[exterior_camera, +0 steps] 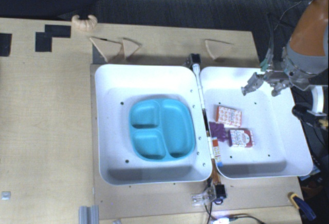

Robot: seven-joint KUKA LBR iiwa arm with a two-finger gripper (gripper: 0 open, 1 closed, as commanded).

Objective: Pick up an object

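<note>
My gripper hangs over the far right part of the right bin, with its two fingers spread apart and nothing between them. Below and left of it, on the bin floor, lies a small orange-and-white packet. A dark red packet with a white label lies just in front of that one, and a purple piece rests to its left. The left bin holds a turquoise divided plate.
A pen-like stick lies along the ridge between the two bins. Cables and a dark fixture sit at the right bin's outer edge. The bench around the bins is tan board.
</note>
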